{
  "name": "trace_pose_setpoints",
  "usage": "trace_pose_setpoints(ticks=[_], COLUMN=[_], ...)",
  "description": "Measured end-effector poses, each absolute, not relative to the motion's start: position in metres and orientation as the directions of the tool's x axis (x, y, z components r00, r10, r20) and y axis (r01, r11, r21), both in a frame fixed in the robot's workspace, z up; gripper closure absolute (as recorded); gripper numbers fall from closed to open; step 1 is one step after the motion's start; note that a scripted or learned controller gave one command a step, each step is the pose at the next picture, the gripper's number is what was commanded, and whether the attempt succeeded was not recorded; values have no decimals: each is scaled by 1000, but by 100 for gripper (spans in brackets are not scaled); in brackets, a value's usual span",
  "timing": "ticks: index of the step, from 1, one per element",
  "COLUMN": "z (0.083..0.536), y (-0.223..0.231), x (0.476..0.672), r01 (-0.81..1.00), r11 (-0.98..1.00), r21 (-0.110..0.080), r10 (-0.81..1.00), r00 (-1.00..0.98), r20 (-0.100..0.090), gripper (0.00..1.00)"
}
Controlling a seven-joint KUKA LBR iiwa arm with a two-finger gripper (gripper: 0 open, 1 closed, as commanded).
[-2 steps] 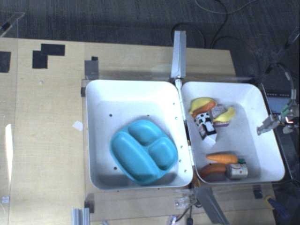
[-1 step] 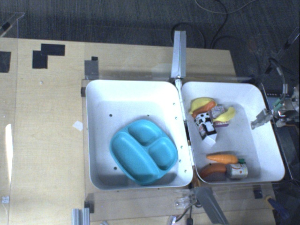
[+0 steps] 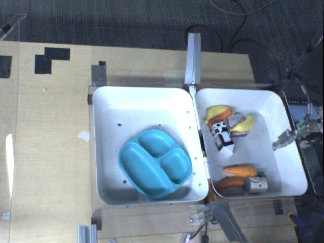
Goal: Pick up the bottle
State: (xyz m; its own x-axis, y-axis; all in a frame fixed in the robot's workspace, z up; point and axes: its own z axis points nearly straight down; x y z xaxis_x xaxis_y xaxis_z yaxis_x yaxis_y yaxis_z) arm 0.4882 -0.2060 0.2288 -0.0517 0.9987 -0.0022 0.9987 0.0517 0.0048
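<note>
A small bottle with a black-and-white spotted pattern lies in the right bin, near its left wall, just below a yellow banana. My gripper hovers over the right side of that bin, close to its right wall, a good way right of the bottle and not touching it. The arm's wrist sits at the frame's right edge. Nothing is visibly held by the gripper.
Also in the right bin are a second yellow fruit, a carrot, a brown item and a small can along the front wall. The left bin holds a blue divided plate.
</note>
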Motion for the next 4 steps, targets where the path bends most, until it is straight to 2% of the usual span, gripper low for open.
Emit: trace_pose_setpoints(ticks=[1,2,3,4], z=[253,271,239,261], y=[-206,-206,-206,-206], x=[489,498,489,505], r01=[998,1000,1000,999], r11=[59,13,16,52], r21=[7,6,5,6], r10=[998,1000,1000,999], r00=[-59,-13,-16,-52], r20=[-3,-2,-2,-2], gripper=[0,0,0,0])
